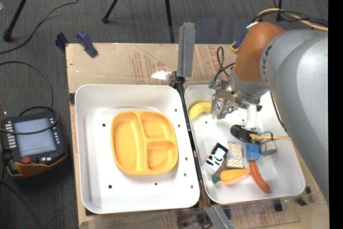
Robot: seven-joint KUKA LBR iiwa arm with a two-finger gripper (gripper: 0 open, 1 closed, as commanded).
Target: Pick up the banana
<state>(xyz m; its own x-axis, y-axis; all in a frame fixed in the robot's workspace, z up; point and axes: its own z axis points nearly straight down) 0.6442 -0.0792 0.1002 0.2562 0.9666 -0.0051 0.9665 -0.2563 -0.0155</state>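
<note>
The big grey arm (300,94) reaches over the right bin (286,169). The left bin (91,169) holds a yellow tray (143,142). The banana (199,110) lies at the back left of the right bin, just beside the tool (222,110). The tool hangs over the bin floor, holding nothing; how wide it is, I cannot tell.

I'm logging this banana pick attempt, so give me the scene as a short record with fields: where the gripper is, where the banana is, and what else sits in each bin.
gripper: the gripper hangs over the right bin, close beside the banana
banana: the banana lies at the right bin's far left corner, not lifted
left bin: the left bin holds a yellow divided plate
right bin, near end: a carrot, a sausage, a black-and-white card
grip on banana: none seen
</note>
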